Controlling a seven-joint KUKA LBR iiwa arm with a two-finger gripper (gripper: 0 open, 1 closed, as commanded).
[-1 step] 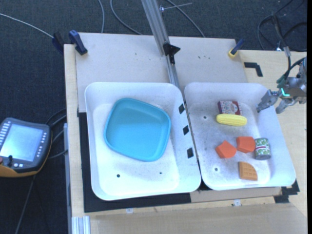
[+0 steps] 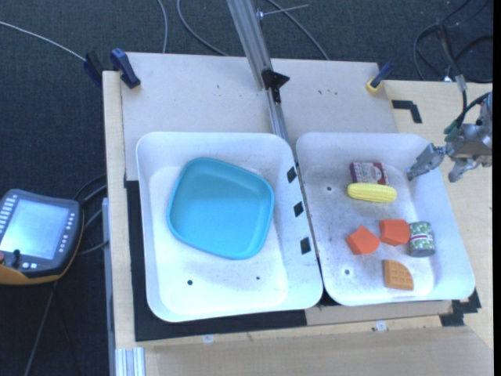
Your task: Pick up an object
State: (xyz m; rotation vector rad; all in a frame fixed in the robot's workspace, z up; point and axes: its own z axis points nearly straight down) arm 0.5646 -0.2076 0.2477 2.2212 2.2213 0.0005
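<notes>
The right bin [image 2: 438, 288] holds several small items: a dark red packet [image 2: 366, 171], a yellow corn cob [image 2: 372, 193], an orange block [image 2: 362, 240], a red-orange block [image 2: 394, 231], a small green-labelled can [image 2: 421, 238] and an orange waffle piece [image 2: 398, 275]. My gripper [image 2: 440, 166] hangs over that bin's upper right rim, right of the corn and packet. It is open, its fingers spread with nothing between them.
The left bin [image 2: 156, 284] carries a large blue plate [image 2: 221, 207]. A metal rail [image 2: 258, 45] slants down to the gap between the bins. Clamps sit at the bench's back corners, and a teach pendant [image 2: 35, 235] lies off the bench at left.
</notes>
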